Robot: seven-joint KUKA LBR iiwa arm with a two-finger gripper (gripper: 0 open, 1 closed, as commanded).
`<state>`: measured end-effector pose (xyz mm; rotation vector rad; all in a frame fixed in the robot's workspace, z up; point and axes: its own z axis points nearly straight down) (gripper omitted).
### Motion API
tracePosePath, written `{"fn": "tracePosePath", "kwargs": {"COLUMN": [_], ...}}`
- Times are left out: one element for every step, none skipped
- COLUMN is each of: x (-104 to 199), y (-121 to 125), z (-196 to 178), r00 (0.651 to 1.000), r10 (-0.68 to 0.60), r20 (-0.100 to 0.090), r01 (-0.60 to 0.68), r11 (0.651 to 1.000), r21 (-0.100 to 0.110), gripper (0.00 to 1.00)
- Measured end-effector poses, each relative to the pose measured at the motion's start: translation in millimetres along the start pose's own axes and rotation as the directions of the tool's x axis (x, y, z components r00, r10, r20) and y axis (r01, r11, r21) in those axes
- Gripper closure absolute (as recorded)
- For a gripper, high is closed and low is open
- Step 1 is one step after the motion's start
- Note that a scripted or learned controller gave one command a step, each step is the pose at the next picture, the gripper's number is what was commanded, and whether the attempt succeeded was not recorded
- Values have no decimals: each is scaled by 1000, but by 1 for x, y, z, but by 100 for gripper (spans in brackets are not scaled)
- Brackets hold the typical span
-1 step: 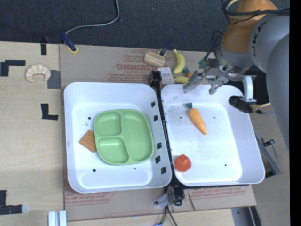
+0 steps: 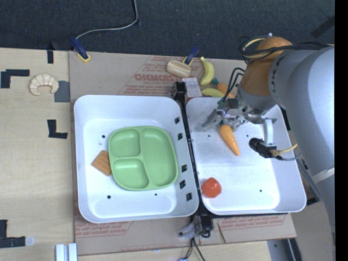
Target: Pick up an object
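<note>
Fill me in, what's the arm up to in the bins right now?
The arm has reached into the right bin, with its claw down at the top end of the toy carrot near the bin's back. The carrot lies on the bin floor; whether it is gripped can't be told. A red tomato sits at the bin's front left. The left bin holds a green divided plate with a cracker-like piece at its left edge.
</note>
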<state>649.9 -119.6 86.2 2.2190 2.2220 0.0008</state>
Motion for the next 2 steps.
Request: {"fn": "tracePosePath", "kwargs": {"x": [-1, 49], "y": [0, -80], "z": [-10, -99], "r00": [1000, 1000], "r10": [0, -1], "r20": [3, -1], "r01": [0, 1], "r11": [1000, 1000], "r21": [-1, 0], "gripper": [100, 100]}}
